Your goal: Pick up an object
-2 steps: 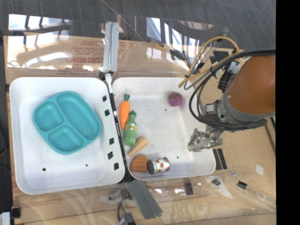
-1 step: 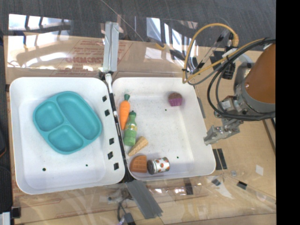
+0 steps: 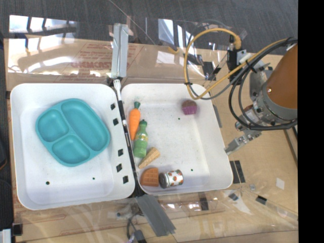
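The right bin (image 3: 202,151) holds several small toys. An orange carrot (image 3: 134,121), a green bottle (image 3: 140,139) and a tan cone (image 3: 148,157) lie along its left wall. An orange ridged piece (image 3: 150,176) and a small can (image 3: 172,178) on its side rest at the front edge. A purple lump (image 3: 189,107) sits alone near the back. My gripper (image 3: 242,138) hangs beyond the bin's right wall, under the grey wrist and orange band (image 3: 288,80), well away from every toy.
The left bin (image 3: 30,181) holds a teal divided plate (image 3: 72,131). Yellow and black cables (image 3: 212,59) loop behind the right bin's back right corner. A grey metal bar (image 3: 119,52) stands behind the seam between the bins.
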`<state>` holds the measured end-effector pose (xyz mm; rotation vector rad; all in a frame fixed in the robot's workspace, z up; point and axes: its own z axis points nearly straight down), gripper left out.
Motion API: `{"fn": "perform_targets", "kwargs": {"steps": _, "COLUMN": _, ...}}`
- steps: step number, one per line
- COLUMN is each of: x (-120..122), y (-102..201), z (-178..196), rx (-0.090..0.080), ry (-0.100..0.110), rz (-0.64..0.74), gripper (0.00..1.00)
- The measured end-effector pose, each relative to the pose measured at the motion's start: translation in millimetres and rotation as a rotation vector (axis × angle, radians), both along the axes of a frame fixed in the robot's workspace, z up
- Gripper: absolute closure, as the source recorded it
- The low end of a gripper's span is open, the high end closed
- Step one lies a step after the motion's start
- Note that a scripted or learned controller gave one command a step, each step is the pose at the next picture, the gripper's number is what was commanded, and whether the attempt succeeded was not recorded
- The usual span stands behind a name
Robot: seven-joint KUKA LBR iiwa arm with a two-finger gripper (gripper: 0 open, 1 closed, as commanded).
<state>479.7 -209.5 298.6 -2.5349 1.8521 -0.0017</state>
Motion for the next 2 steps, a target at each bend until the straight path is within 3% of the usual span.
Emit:
{"fn": "perform_targets", "kwargs": {"steps": 1, "x": 2.7, "y": 9.2, "z": -17.1, "rx": 0.0, "ry": 0.003, "rz": 0.252, "gripper": 1.0}}
{"fn": "perform_targets", "kwargs": {"steps": 2, "x": -1.3, "y": 10.6, "z": -1.7, "rx": -0.001, "ry": -0.004, "rz": 0.651, "gripper": 1.0}}
